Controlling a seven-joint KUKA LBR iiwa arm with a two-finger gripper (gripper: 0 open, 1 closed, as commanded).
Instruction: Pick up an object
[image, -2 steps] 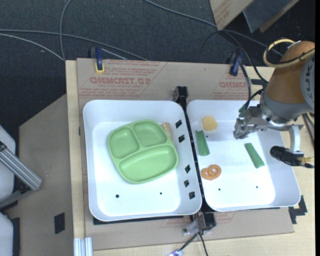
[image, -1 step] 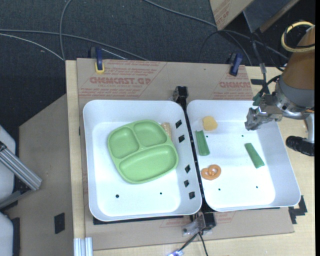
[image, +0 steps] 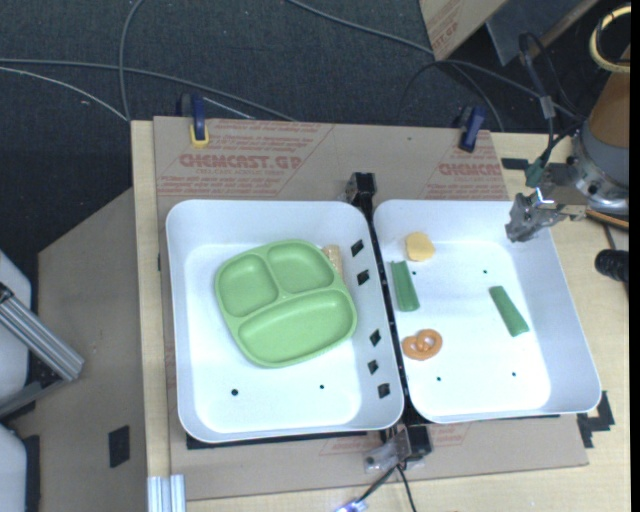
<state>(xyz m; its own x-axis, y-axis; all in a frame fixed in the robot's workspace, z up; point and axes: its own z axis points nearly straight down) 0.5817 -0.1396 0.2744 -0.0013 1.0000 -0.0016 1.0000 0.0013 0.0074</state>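
A: Gripper (image: 524, 222) sits over the upper right rim of the right bin (image: 560, 330), at about 1 o'clock from that bin's centre. Too small and blurred to read: I cannot tell if it is released or clenched. Nothing visible in it.

B: Candidates?

A: Four in the right bin. Yellow piece (image: 419, 246) at 11 o'clock, green stick (image: 404, 285) just below it near the left wall, orange ring (image: 423, 344) at 7 o'clock, second green stick (image: 509, 310) at 3 o'clock. Left bin (image: 200, 390) bears a green divided plate (image: 285, 302) with a small tan item (image: 331, 258) tucked at its 1 o'clock edge.

B: Risks?

A: My judgement: the sticks lie flat and slim, so a descent slightly off centre would likely close on air or skid one aside. The left stick is close to the wall and the yellow piece; the gripper could catch either. The ring looks low and may slip out. The plate seems too wide to span.

B: Safest pick?

A: Probably the right-hand stick, nearest the gripper and well apart from the rest.
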